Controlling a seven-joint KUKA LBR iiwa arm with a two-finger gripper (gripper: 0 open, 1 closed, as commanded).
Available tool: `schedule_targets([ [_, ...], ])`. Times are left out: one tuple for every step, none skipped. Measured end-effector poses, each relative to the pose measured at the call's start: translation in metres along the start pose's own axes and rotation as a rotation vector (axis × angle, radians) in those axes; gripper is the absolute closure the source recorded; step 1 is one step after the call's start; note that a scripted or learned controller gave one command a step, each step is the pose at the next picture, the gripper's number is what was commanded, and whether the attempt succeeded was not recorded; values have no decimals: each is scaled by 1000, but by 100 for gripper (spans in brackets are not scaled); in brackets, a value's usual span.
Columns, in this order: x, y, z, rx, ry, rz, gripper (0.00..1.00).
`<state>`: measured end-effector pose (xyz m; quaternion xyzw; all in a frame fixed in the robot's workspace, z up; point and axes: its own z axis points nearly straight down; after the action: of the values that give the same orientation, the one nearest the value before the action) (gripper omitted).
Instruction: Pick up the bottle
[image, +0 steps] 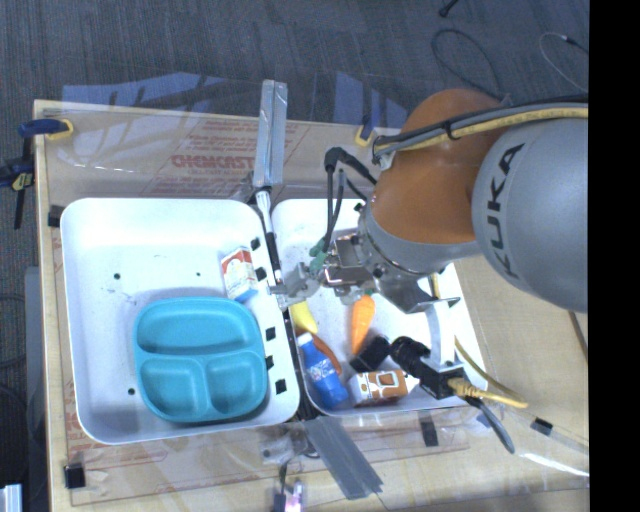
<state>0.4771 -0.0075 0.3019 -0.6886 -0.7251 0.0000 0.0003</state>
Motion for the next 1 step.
schedule_targets([
  [87, 2, 112, 7, -2, 15, 0],
])
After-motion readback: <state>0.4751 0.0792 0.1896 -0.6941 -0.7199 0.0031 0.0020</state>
